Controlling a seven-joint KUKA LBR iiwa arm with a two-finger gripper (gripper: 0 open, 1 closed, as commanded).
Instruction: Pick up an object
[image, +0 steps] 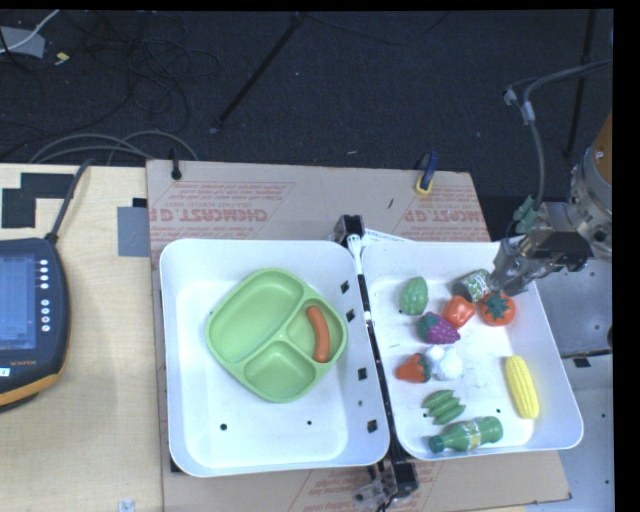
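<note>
The end effector is hanging just above the tomato; I cannot tell its grip.

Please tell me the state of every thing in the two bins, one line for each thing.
Hand: low over the right bin's far edge, beside the tomato.
Tomato: resting in the right bin.
Sausage: lying in the green plate, left bin.
Corn: lying flat.
Green bottle: on its side.
Grapes: resting mid-bin.

Toys crowded; right bin edge free
</note>
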